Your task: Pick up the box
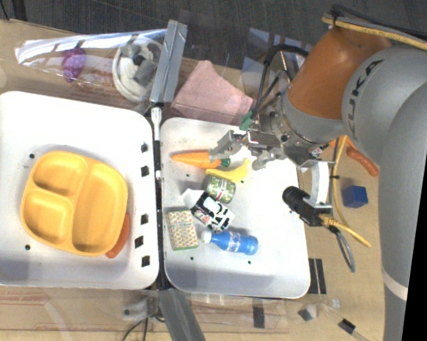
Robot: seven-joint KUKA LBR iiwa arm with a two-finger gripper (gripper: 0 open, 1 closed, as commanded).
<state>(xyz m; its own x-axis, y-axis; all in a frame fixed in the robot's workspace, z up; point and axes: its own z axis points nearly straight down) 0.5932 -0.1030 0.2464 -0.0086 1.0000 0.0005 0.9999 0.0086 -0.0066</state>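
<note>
My gripper [241,155]: over the right bin [282,274], above the carrot [194,156]; finger state cannot be told.
Box [182,229]: flat, beside the blue bottle [232,242].

Single fixed camera above bench, looking down at a slant on left bin [4,199] and right bin [280,254]; arm [382,95] enters from right.

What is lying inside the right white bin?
In the right white bin: an orange carrot, a green can, a black-and-white box, a patterned packet, a blue bottle. The end effector covers anything beneath it.
</note>
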